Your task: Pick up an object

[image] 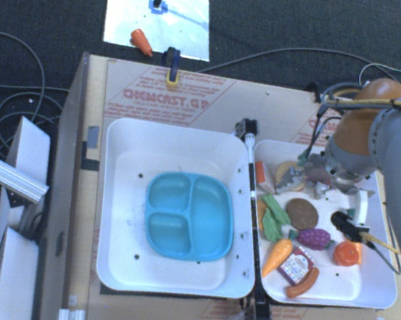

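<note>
The KUKA arm's gripper (302, 175) dips into the right bin (378, 289)'s far corner; whether it is spread or pinching cannot be told. Toy food crowds nearby: a brown patty (301, 212), purple grapes (314, 238), a carrot (276, 256). A clean, isolated target seems wisest.

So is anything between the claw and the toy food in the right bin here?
Nothing visible blocks it. The claw is already down in the right bin, at its far end beside a pale piece. The brown patty, purple grapes and carrot lie open nearer the camera.
</note>
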### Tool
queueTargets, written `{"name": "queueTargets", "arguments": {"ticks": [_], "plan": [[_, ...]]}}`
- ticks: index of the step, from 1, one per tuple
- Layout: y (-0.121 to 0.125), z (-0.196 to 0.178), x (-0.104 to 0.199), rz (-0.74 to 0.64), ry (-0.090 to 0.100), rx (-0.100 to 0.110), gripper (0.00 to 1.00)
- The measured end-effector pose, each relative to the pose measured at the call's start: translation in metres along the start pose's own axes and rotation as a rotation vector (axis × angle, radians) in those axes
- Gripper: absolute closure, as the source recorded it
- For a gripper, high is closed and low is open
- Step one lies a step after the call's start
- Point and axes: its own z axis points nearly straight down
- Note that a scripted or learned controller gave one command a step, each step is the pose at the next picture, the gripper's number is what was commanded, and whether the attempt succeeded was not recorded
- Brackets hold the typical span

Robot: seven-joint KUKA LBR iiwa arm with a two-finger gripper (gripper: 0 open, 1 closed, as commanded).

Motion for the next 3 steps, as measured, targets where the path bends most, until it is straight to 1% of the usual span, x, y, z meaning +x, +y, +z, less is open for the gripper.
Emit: {"name": "queueTargets", "arguments": {"ticks": [1,2,3], "plan": [[0.027,-0.003,0.009,-0.004,-0.010,-0.021,0.00],[0.027,-0.014,0.009,-0.008,-0.011,-0.021,1.00],[-0.006,-0.107,0.059,-0.010,-0.008,-0.040,1.00]]}}
